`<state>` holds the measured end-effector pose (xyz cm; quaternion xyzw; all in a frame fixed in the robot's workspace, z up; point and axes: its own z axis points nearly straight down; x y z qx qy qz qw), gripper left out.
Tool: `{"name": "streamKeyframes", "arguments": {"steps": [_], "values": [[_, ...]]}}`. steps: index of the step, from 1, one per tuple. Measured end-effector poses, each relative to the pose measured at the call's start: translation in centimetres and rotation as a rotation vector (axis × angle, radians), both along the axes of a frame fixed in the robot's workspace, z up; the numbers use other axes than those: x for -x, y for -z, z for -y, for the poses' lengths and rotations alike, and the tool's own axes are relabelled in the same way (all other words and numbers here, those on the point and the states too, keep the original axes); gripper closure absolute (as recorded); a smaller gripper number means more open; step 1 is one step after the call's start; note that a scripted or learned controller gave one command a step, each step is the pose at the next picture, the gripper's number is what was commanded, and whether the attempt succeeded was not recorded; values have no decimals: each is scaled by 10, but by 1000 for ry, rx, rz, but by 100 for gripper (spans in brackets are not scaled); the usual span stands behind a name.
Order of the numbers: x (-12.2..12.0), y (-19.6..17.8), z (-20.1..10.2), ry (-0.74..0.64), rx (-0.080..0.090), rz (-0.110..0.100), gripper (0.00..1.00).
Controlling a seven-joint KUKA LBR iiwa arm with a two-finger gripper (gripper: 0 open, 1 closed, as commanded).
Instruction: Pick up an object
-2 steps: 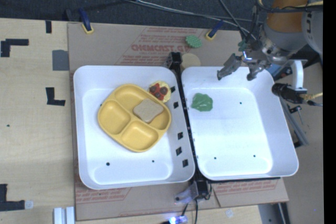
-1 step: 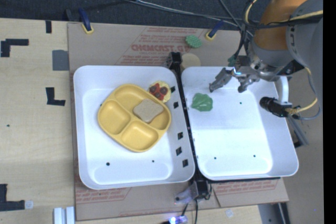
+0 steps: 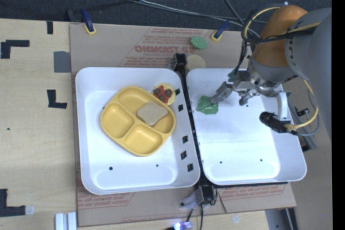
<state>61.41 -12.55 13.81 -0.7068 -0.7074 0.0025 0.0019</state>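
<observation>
Two white bins side by side. The left bin (image 3: 91,132) holds a yellow divided plate (image 3: 121,121) with a toast slice (image 3: 151,112) in one compartment. I'm over the right bin (image 3: 242,159) since my target, a green block (image 3: 207,105), sits near its left wall. My gripper (image 3: 233,93) has its fingers spread, one tip just beside the block, nothing pinched.

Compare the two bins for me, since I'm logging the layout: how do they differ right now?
The left bin holds a yellow divided plate with a slice of bread on it; the right bin holds a small green object. The gripper hangs over the right bin, not the left bin. Both are shallow, white and side by side.
</observation>
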Motion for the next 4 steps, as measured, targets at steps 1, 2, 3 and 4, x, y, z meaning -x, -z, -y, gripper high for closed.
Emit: {"name": "streamKeyframes", "arguments": {"steps": [1, 2, 3, 4], "values": [[1, 53, -1, -1, 1, 3, 0], [0, 40, -1, -2, 0, 5, 100], [-4, -23, -3, -1, 0, 11, 100], [-8, -86, 1, 0, 1, 12, 100]]}}
